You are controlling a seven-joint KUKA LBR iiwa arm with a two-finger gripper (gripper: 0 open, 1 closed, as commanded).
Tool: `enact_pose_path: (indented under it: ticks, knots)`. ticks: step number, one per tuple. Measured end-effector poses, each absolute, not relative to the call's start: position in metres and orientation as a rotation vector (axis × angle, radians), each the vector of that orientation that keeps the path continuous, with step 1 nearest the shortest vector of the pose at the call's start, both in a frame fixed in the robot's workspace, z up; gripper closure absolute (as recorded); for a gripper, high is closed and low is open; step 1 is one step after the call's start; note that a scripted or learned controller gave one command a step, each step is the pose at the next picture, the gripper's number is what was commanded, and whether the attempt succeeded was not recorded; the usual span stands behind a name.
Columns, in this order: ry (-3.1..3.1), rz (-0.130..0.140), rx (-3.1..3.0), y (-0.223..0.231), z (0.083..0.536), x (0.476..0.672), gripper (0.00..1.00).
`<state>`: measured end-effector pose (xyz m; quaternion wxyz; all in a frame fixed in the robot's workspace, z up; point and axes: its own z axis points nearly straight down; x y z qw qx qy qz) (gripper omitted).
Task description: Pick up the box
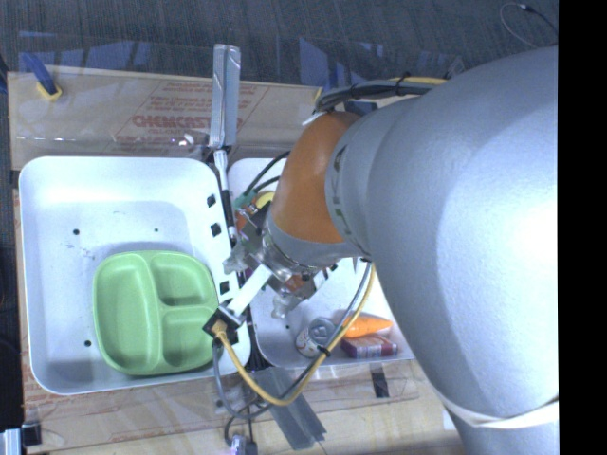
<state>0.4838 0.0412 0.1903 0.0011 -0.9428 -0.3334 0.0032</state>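
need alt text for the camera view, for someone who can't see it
A large grey arm with an orange band reaches from the right over the right white bin, covering most of it. An orange item, a dark red box and a can lie by its near edge. The left bin holds a green divided tray.

A dark grey carpeted floor [142, 8] is stretching across the top. Below it, a bench covered in brown cardboard [142, 112] with red lettering is lying under clear plastic. A blue clamp [38, 76] is gripping its far-left corner.
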Motion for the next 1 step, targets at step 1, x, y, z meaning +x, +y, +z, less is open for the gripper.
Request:
enact_pose_path:
  ticks: [1]
  knots:
    - [-0.605,-0.041,-3.099,0.0710,0.1472,0.4864,0.00]
